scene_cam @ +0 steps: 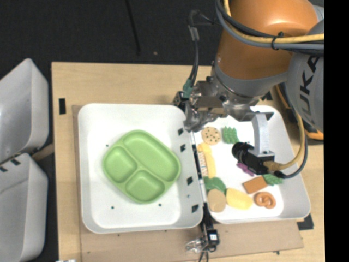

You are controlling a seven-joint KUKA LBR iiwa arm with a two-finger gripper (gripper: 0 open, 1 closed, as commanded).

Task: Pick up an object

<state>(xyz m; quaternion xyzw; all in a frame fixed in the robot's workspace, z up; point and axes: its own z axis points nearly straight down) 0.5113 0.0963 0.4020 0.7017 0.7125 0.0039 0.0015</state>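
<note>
Across the right bin [292, 173], a scatter of toy food: round cookie [210, 136] near the far left corner, green leafy piece [229, 134] just beside it, yellow strip [204, 160] along the left wall, tan lump [217, 201] touching a yellow lump [239, 198] at the near edge, pretzel [264, 200] towards the near right. Over the far left corner, gripper [193, 116]; wide or narrow, cannot tell. Alongside, left bin [90, 201] with a green divided plate [142, 166]. Beneath both, pale wooden bench [65, 162]; beyond, dark floor [82, 21].
</note>
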